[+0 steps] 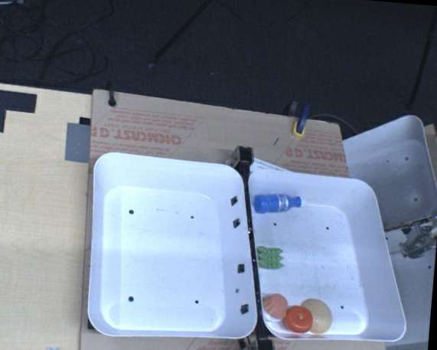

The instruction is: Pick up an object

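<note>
The right bin (367,223) holds several small objects. A blue bottle (276,204) lies on its side near the bin's far left corner. A green pea-pod-like piece (270,258) rests by the left wall at mid-depth. In the near left corner three round items sit packed together: a pink one (274,305), a red one (298,319) and a beige one (318,314), with the red one touching both neighbours.
The left bin (108,198) stands beside the right one, joined by a black divider strip (246,242). Both rest on a cardboard sheet (176,132). A tilted grey metal plate (393,160) stands at the far right, with a yellow-and-blue clamp (300,123) behind the bins.
</note>
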Available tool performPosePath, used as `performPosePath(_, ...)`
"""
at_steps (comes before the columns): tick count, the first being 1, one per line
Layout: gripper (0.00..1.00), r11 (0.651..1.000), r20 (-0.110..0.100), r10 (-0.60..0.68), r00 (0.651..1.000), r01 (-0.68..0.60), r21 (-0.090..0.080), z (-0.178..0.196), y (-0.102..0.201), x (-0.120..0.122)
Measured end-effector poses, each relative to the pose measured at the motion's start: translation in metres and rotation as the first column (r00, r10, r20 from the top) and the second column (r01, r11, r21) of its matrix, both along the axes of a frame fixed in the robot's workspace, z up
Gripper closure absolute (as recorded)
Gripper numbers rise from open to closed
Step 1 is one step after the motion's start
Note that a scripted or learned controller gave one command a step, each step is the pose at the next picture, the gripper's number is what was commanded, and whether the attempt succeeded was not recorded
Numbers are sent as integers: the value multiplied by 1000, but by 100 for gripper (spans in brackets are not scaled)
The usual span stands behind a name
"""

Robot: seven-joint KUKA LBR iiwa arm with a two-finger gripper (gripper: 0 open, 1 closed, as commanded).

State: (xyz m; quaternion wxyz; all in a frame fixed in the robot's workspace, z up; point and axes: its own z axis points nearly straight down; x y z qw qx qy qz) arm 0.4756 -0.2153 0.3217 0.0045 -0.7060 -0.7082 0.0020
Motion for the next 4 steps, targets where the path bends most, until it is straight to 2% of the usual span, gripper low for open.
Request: performPosePath(4,100,1000,-8,20,1000,-20,3,36,-1,0)
